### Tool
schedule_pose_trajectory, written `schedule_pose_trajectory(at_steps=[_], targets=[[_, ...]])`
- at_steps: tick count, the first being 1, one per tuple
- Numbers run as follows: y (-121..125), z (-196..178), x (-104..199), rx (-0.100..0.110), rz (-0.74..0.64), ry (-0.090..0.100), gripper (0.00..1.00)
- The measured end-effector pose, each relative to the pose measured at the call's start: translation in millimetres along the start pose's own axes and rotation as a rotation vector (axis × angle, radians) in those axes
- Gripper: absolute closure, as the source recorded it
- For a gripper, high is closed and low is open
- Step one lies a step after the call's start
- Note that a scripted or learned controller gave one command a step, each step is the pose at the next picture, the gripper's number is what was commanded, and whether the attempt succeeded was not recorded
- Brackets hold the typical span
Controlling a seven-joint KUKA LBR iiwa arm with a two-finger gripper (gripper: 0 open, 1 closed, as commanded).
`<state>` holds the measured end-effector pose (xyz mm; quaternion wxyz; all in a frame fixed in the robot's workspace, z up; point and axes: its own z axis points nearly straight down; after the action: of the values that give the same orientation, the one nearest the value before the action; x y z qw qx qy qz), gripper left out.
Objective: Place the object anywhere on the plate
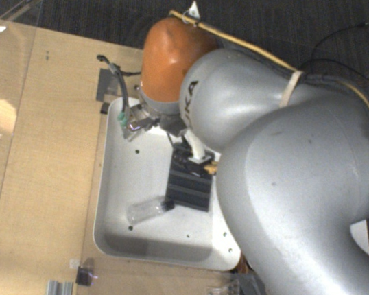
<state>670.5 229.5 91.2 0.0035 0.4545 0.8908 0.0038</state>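
Observation:
My gripper (155,207) hangs low inside a white bin (106,186), its black ribbed body (189,184) in the bin's middle and its pale, translucent tip reaching toward the bin's lower left, close to the floor. The orange band (167,57) and the grey wrist sit over the bin's top edge. The large grey arm (288,194) covers everything to the right, including the bin's right side. I cannot make out a loose object or a plate in the visible part of the bin.
Wooden bench (37,155) stretches to the left of the bin. A black cable and bracket (108,82) sit at the bin's top left corner. A small dark piece (86,276) and a metal part (59,291) lie below the bin.

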Motion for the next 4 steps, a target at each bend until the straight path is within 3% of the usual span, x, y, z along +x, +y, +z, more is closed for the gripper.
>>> schedule_pose_trajectory(at_steps=[1, 2, 3, 4], targets=[[-29, 0, 20, -0.005, -0.446, -0.002, 1.0], [-6, -71, 13, -0.003, -0.776, 0.0, 1.0], [-9, 0, 15, -0.006, -1.354, -0.003, 1.0], [-6, -15, 15, -0.017, -1.351, -0.011, 1.0]])
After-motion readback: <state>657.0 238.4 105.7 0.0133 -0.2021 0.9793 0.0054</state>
